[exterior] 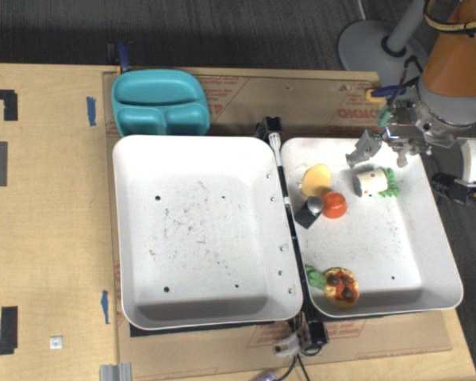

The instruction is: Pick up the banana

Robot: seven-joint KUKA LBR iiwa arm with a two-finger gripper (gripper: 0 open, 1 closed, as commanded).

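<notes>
The banana is a stubby, rounded yellow lump.

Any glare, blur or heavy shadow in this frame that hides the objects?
Camera view: lighting is even, no glare on the white bins; the gripper looks soft and small; the yellow banana-like piece is slightly blurred; shadows stay faint under the bin rims.
</notes>
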